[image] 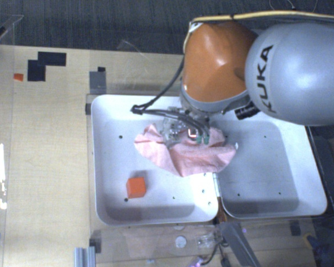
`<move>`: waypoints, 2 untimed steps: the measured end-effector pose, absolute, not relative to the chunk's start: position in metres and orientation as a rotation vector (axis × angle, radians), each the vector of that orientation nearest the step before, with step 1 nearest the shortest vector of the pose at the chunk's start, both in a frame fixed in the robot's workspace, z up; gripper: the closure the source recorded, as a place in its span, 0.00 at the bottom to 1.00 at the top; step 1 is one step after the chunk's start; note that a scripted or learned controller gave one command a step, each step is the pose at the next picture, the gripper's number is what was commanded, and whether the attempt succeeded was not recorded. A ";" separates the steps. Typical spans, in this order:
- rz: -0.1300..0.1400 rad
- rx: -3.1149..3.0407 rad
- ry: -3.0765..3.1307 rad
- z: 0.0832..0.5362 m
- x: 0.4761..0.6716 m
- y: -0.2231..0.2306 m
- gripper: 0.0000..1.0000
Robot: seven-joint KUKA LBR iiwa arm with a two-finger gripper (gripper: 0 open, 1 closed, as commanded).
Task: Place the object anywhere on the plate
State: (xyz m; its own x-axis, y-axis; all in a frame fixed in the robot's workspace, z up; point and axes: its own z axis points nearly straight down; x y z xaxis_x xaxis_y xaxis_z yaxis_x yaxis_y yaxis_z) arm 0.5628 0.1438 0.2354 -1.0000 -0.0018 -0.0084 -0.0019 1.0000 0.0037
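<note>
Pink cloth (pixel 188 153), long axis left to right, lies crumpled across the left bin's (pixel 108 166) right side, directly beneath the gripper (pixel 188 131); jaws' state cannot be told; orange block (pixel 136 187) near-left.

Pink plate (pixel 192 154): pale pink, thin, irregular outline, looking crumpled or torn along its edges. Lies flat on the floor of the left white bin (pixel 108 166), toward its right side, with its right tip reaching over the divide onto the right bin (pixel 278 188). Upper part hidden under the arm's wrist. Orange block (pixel 136 187): small, cube-like, resting on the left bin floor near the lower left corner, well apart from the plate, not on it.
</note>
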 end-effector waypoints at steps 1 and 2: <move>0.007 -0.001 3.133 0.231 0.545 0.192 1.00; 0.007 -0.001 3.133 0.232 0.545 0.192 0.00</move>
